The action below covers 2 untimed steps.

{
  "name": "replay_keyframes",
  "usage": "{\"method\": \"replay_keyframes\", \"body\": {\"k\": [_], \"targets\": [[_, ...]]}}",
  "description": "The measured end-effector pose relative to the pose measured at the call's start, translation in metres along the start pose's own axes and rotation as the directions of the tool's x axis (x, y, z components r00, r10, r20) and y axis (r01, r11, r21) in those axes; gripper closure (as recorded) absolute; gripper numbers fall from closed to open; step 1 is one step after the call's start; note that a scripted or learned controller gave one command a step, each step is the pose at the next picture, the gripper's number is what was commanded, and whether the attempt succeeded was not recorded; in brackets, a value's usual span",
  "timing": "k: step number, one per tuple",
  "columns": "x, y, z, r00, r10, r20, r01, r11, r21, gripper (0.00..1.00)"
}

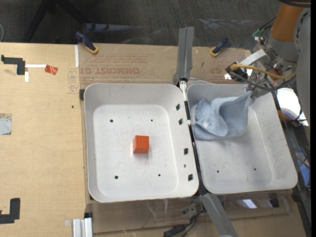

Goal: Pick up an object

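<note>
1. The grey-blue cloth (pixel 220 118) is soft and crumpled, one corner drawn up into a peak toward the gripper (pixel 250 94) while the rest sags onto the floor of the right bin (pixel 256 181).
2. The fingers pinch that raised corner, at the bin's upper right.
3. An orange block (pixel 141 144) sits well to the left of the fingers, near the middle of the left bin (pixel 98 181).
4. The divider between the bins lies just beyond the cloth's far edge.
</note>
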<state>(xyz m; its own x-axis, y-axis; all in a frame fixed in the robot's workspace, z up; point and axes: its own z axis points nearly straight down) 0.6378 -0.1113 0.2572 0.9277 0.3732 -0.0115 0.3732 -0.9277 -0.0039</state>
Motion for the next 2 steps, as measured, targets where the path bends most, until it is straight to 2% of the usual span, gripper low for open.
{"method": "replay_keyframes", "body": {"k": [1, 2], "targets": [[-0.013, 0.005, -0.005, 0.971, -0.238, -0.001, 0.238, 0.971, 0.0, 1.0], [-0.022, 0.008, 0.029, 0.999, 0.048, -0.001, -0.048, 0.999, 0.001, 1.0]]}}
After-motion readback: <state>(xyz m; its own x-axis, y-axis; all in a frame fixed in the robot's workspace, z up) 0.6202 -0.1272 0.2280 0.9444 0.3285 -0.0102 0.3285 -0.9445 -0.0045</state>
